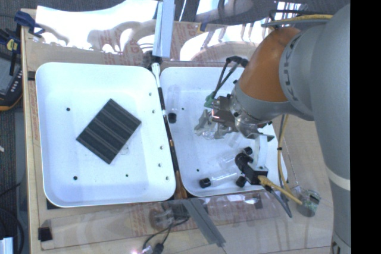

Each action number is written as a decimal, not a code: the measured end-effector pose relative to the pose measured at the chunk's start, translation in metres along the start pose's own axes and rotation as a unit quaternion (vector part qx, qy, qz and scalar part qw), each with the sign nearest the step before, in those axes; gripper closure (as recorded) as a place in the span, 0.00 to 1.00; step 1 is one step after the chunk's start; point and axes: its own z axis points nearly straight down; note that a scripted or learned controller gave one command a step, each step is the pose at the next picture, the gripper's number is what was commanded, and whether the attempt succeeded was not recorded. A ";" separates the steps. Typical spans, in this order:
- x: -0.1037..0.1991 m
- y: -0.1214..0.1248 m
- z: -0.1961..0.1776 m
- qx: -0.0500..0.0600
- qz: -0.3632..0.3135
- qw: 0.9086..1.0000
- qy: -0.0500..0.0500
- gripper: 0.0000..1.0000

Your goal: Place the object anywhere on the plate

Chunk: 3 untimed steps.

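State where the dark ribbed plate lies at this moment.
The dark ribbed plate lies turned like a diamond near the middle of the left bin, apart from the claw over the right bin.

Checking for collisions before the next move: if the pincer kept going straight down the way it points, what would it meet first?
Probably the right bin's white floor; depth is unclear under the pincer.
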 end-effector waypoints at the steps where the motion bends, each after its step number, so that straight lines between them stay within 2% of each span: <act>1: 0.080 0.003 -0.029 0.000 -0.034 0.999 0.000 1.00; 2: 0.131 0.076 -0.057 0.000 -0.048 0.999 -0.001 1.00; 3: 0.217 0.089 -0.029 0.000 -0.076 0.997 -0.001 1.00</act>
